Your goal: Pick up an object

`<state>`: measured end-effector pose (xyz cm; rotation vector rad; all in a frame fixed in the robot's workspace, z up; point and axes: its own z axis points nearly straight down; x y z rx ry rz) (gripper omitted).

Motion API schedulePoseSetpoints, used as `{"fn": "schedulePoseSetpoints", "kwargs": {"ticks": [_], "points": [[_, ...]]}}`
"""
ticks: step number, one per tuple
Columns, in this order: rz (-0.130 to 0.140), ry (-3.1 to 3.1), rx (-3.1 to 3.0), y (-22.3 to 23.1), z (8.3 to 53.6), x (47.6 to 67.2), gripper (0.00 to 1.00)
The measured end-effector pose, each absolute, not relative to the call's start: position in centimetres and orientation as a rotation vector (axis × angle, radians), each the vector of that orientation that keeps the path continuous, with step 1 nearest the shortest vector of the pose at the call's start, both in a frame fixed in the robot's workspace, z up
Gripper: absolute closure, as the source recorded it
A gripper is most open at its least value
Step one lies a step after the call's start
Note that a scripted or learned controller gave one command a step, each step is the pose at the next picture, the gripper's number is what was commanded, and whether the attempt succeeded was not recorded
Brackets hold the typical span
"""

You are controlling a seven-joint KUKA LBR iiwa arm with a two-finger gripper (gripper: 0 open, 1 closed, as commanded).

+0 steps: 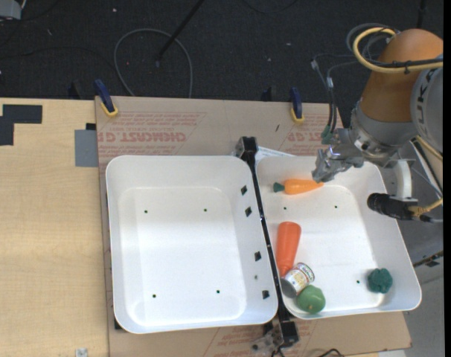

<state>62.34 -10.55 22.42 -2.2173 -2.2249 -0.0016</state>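
We judge the pick barely begun: our gripper [324, 171] hangs just beside the small carrot [301, 187], its grip state unreadable, nothing lifted.

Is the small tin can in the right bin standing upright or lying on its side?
On its side. The tin can shows its label along its length, lying between the orange cone and the green apple.

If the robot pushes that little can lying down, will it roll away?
Probably a little. The small can lies on its round side, so it could roll. But the green apple and orange cylinder touch it and would likely stop it.
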Motion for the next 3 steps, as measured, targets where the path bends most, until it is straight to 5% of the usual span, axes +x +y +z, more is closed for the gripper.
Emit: {"fn": "schedulePoseSetpoints", "kwargs": {"ticks": [3], "points": [[-0.001, -2.225, -2.216, 6.2, 22.6, 60.7, 1.00]]}}
